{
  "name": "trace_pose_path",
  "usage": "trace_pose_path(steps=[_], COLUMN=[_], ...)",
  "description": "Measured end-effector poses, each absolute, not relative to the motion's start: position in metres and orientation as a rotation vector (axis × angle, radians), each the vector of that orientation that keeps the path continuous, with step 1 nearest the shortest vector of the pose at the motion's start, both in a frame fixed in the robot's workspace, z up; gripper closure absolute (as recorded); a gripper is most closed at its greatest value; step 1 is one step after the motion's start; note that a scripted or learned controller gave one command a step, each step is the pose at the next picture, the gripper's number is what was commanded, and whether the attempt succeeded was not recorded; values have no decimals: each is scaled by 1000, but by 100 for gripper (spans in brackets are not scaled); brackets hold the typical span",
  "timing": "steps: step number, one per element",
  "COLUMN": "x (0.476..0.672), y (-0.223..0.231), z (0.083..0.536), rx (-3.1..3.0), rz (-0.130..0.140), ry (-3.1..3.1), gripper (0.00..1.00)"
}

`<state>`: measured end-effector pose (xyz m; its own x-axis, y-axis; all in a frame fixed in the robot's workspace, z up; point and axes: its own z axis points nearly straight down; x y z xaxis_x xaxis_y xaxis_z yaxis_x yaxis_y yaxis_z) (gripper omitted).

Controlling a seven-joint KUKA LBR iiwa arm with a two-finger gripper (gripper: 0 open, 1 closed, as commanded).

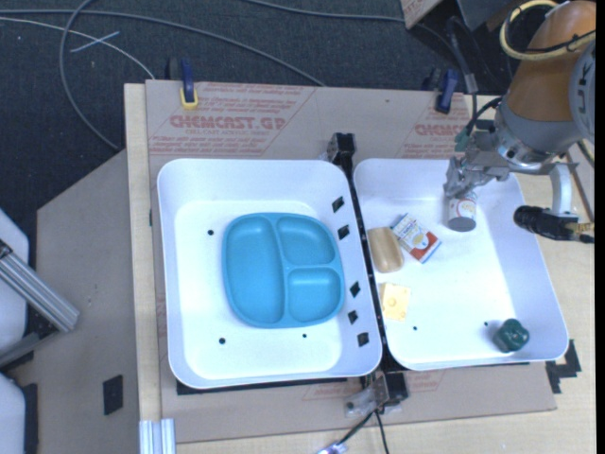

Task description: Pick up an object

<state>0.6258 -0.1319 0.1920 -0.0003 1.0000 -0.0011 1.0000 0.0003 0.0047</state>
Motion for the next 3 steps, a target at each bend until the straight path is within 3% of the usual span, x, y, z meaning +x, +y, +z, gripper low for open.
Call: trace_pose_path(steps=[1, 3], x=[627, 601], y=[-132, -27], z=[202, 199], rx=[2219, 2219], rz=[3, -1], ry=[2221, 2230], gripper=[100, 100])
